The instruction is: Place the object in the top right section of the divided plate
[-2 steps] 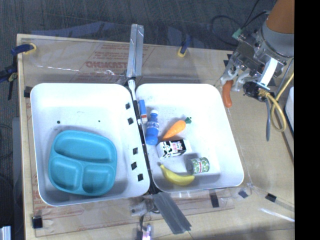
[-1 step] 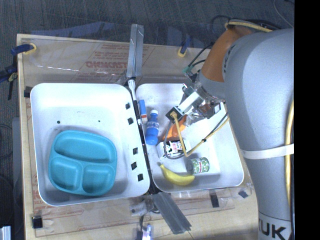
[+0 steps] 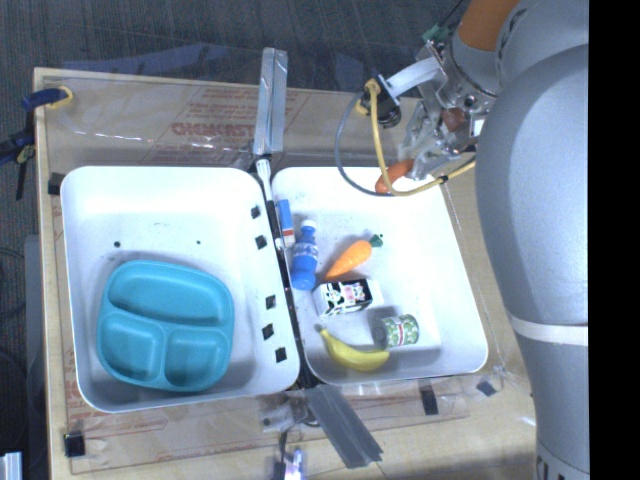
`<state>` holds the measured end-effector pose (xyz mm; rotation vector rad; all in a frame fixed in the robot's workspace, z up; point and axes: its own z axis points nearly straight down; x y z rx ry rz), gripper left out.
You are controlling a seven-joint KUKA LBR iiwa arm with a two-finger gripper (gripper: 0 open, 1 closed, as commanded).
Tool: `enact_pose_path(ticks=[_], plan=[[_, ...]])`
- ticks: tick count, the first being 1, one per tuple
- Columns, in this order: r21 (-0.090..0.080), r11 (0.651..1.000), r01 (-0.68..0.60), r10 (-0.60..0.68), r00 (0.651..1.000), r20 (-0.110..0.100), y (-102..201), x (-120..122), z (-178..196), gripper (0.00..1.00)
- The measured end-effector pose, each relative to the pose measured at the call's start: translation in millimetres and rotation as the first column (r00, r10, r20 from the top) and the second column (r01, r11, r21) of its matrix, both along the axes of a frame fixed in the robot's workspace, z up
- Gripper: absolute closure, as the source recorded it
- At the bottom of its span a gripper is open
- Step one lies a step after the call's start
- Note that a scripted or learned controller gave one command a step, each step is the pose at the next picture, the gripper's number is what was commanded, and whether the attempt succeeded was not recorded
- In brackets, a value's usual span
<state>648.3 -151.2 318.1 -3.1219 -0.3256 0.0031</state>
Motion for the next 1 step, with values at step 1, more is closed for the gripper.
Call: enact_pose_path(ticks=[1], plan=[[0.0,1.0,0.001,-0.001,1.0,0.0,-58.7,-28.1,16.8,1.0]])
